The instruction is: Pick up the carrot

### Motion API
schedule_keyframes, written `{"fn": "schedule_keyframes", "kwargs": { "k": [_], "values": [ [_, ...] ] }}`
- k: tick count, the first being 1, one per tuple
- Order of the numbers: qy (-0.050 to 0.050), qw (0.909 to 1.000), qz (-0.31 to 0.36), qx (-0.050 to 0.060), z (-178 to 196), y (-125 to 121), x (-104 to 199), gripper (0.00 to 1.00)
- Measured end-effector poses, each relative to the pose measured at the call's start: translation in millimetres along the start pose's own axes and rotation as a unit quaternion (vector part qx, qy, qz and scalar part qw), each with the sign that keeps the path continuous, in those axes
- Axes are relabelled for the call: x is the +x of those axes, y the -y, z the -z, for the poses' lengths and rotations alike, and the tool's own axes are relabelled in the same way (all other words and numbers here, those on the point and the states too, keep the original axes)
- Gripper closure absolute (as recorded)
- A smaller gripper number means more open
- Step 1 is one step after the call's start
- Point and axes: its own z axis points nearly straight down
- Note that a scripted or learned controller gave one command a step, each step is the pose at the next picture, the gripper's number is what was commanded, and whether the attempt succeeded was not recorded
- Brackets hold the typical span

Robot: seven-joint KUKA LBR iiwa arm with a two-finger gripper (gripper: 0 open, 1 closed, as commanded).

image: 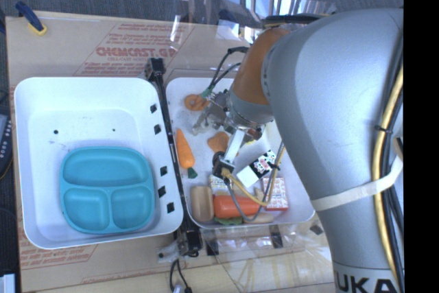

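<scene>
You are looking down on two white bins side by side. The left bin [27,147] holds a blue divided plate [106,189], lying towards its near side.

The right bin [177,89] is crowded. The carrot [184,149] lies just beside its left wall, about midway between far and near. A small orange piece [195,103] sits at the far end and a brownish-orange piece [218,141] is right of the carrot. Along the near wall you have a tan block [201,203], a red-orange item [230,206] and a printed card [276,194].

The carrot's long axis runs far to near. Its narrow tip points far and its green end points near, tilted slightly right.

The gripper [206,116] hangs over the bin's far half, near the small orange piece. You cannot tell whether it is spread or closed.
</scene>
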Motion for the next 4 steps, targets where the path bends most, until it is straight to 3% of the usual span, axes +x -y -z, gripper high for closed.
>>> {"fn": "schedule_keyframes", "kwargs": {
  "k": [1,2,3,4],
  "values": [
    [-0.001,0.9782,-0.208,0.002,99.8,64.3,38.0,0.00],
    [0.003,0.9519,-0.306,0.004,49.1,-2.2,-10.8,0.00],
    [0.002,0.9458,-0.325,0.004,98.7,91.8,-31.4,0.00],
    [0.005,0.9287,-0.371,0.005,35.1,42.4,-52.4,0.00]
  ]
}}
